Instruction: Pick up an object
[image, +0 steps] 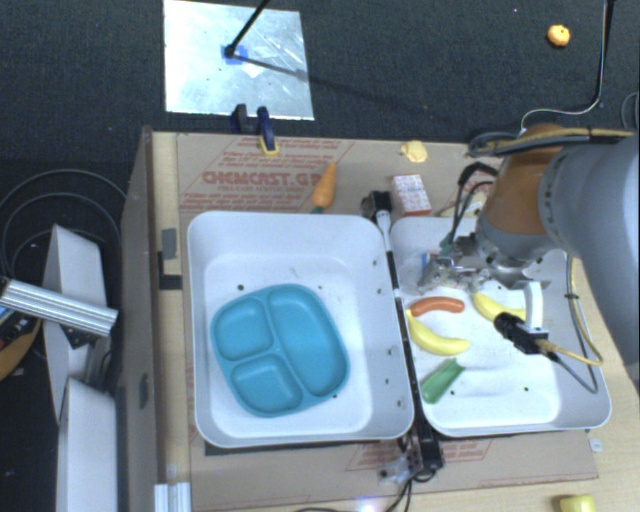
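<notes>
Arm hovering over the right bin, nothing lifted yet.

In the left white bin, a blue plastic divided tray is lying near the front-left corner. In the right white bin, a red-orange toy sausage is lying near the left wall, its long axis pointing left-right; a yellow toy banana is curving just in front of it, and a green toy pod is slanting toward the front-left corner. The claw is hanging just behind the sausage; how far it is parted I cannot tell. Closing along the sausage's length risks it slipping out, or nudging the banana.
</notes>
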